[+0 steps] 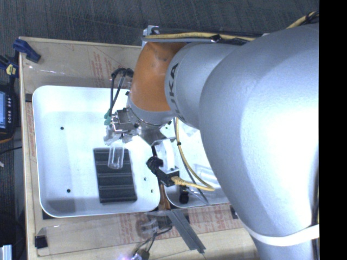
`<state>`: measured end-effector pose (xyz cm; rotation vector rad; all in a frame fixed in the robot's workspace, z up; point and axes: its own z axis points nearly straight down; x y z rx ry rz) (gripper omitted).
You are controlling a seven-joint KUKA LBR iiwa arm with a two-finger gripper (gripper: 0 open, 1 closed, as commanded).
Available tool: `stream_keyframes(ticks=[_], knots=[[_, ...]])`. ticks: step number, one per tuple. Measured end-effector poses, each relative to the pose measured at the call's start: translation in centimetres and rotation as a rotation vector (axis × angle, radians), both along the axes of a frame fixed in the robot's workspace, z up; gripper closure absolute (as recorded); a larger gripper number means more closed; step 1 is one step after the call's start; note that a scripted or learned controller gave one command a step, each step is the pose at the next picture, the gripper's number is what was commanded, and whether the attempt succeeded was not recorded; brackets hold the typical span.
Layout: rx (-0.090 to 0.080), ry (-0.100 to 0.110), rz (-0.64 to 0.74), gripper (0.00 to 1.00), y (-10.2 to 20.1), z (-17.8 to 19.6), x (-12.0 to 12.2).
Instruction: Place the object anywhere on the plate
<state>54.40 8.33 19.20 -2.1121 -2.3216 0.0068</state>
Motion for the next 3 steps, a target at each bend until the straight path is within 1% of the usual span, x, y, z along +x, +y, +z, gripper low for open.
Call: stream_keyframes(ticks=[1, 2, 3], knots=[[0.000, 0.002, 0.034, 1.00, 5.3, -2.7, -6.8], [0.002, -0.003, 0.528, 1.00, 6.3, -2.8, -3.0], [0.001, -0.002, 0.396, 1.00, 6.2, -5.4, 2.7]])
